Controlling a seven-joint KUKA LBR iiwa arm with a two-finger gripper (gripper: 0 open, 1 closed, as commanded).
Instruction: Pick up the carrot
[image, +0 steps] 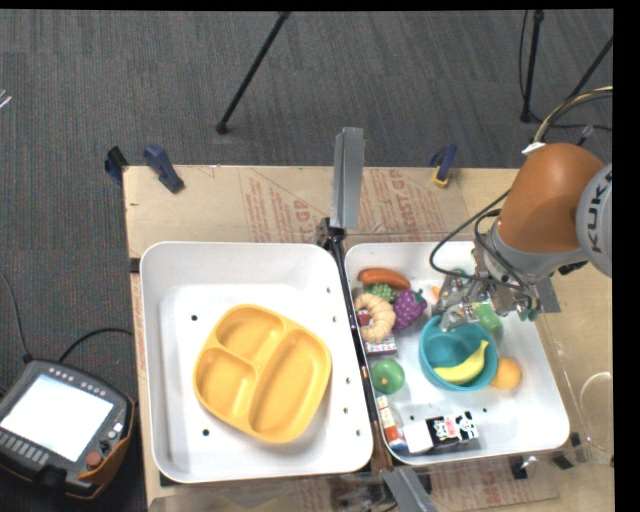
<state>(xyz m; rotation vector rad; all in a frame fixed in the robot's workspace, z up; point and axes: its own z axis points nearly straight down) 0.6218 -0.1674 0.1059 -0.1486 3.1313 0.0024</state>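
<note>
Gripper (462, 305), grip state impossible to tell, hovers center-right over the teal bowl (445, 358); it should shift up-left toward the carrot (385, 278) and descend squarely.

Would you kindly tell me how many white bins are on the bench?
2. The left bin holds a yellow tray; the right bin holds the toy food, with the arm above it.

Yellow tray (262, 372), teal bowl (445, 352), yellow banana (464, 366), perhaps purple grapes (408, 309).
</note>
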